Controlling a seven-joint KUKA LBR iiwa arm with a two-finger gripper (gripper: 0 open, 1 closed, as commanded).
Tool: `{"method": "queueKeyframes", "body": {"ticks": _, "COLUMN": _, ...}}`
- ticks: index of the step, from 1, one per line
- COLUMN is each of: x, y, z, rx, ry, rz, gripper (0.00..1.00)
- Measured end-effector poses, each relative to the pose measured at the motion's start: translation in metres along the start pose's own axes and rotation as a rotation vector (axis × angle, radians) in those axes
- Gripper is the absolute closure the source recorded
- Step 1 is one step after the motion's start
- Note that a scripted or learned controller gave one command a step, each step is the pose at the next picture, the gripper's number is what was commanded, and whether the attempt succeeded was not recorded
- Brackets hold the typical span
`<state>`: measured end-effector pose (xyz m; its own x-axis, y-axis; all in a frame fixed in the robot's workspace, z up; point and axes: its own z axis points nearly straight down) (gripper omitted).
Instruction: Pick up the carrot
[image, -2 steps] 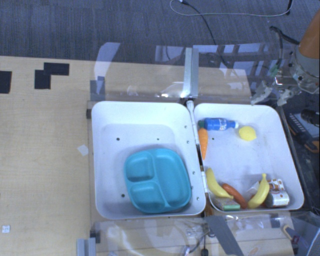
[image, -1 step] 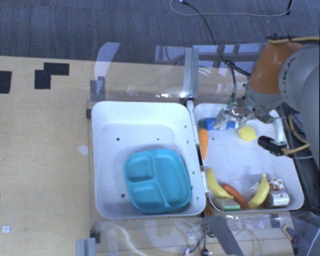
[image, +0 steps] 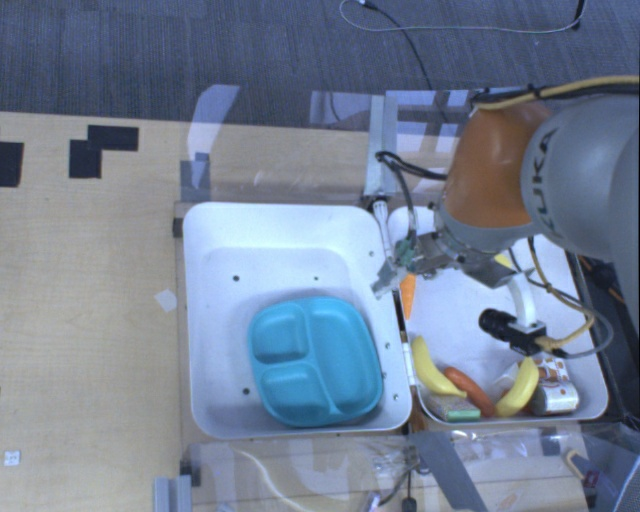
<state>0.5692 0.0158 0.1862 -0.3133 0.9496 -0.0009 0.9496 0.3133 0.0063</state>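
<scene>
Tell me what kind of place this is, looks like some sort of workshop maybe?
Most likely a robotics lab test bench. A grey and orange robot arm reaches over two shallow white bins, one holding a blue divided plate, the other toy food such as bananas, with loose cables on the floor.

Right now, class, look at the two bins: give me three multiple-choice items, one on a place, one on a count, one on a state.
1. Where is the blue plate? A left bin B right bin C floor
2. How many bananas? A one B two C four
3. How does the carrot lie? A on the plate B under the claw C outside both bins

Answers: 1 A, it lies in the left bin; 2 B, two bananas in the right bin; 3 B, its orange tip shows just below the claw.
</scene>
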Motion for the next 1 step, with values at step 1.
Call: {"method": "queueKeyframes", "body": {"ticks": 1, "x": 0.0067, "y": -0.0835, "z": 0.0004, "rx": 0.001, "ry": 0.000, "rz": -0.078, "gripper": 0.00}}
